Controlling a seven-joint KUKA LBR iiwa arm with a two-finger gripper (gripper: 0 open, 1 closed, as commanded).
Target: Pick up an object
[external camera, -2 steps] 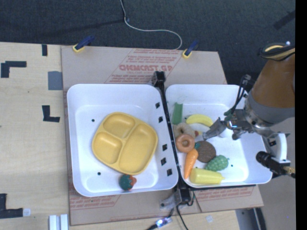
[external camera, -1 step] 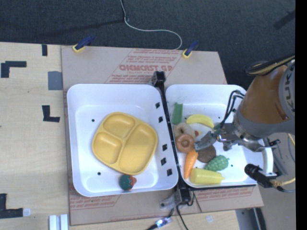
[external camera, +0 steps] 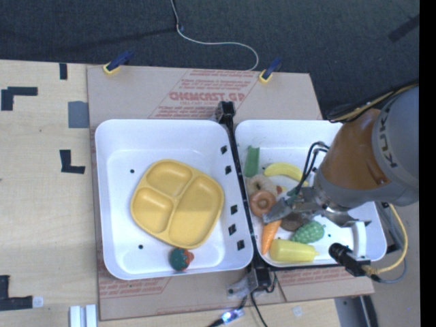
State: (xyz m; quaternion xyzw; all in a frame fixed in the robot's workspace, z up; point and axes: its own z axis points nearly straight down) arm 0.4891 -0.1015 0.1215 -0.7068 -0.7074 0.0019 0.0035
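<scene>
My gripper point(external camera: 285, 212) is low inside the right bin point(external camera: 344, 131), among the toy foods. It hangs just right of a brown donut point(external camera: 262, 201) and above an orange carrot point(external camera: 270, 236). A green bumpy fruit point(external camera: 308, 233) and a pale yellow vegetable point(external camera: 293, 251) lie just below it. A banana point(external camera: 283, 172), a green cucumber point(external camera: 253, 160) and a beige slice point(external camera: 257, 183) lie toward the bin's far left side. The arm's body hides what is directly under the gripper.
The left bin point(external camera: 112, 142) holds a yellow divided plate point(external camera: 178, 201) and a small green and orange ball point(external camera: 180, 258) near its front wall. A black divider point(external camera: 235, 176) separates the bins. The orange-banded arm point(external camera: 357, 159) covers the right bin's right half.
</scene>
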